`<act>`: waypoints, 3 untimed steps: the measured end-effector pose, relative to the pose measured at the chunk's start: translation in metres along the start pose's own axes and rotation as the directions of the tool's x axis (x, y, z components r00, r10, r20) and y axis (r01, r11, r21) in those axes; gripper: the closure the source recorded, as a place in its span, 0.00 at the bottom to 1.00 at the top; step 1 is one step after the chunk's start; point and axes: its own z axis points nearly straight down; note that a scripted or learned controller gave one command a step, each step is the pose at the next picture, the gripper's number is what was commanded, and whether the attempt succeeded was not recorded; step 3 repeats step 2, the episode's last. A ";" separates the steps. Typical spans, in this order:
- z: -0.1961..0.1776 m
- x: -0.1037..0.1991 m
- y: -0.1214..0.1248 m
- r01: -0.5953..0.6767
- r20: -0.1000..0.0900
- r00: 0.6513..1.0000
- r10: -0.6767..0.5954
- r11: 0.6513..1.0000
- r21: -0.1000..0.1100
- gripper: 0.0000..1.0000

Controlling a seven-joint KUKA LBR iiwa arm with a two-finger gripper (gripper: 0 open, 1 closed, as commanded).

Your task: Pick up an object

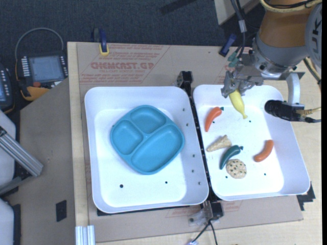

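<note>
My gripper [234, 92] hangs over the back of the right bin [286, 182], shut on a yellow banana [238, 103] that dangles from its fingers above the bin floor. Below it in the same bin lie an orange carrot [212, 117], a tan wedge [218, 144], a green pepper [230, 155], a round cookie [236, 168] and an orange sausage [263, 150].
The left bin [102, 182] holds a blue divided plate [147, 139]. A black clamp [185, 78] sits between the bins at the back. A black cylindrical part [281, 109] juts over the right bin's right side. A screen device [45, 68] stands off the bench at left.
</note>
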 end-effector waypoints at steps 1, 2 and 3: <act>0.008 0.055 -0.008 0.000 -0.001 1.000 0.000 1.000 0.000 1.00; 0.038 0.101 -0.018 0.000 0.000 1.000 0.000 1.000 0.003 1.00; 0.038 0.101 -0.018 0.000 0.000 1.000 0.000 1.000 0.003 1.00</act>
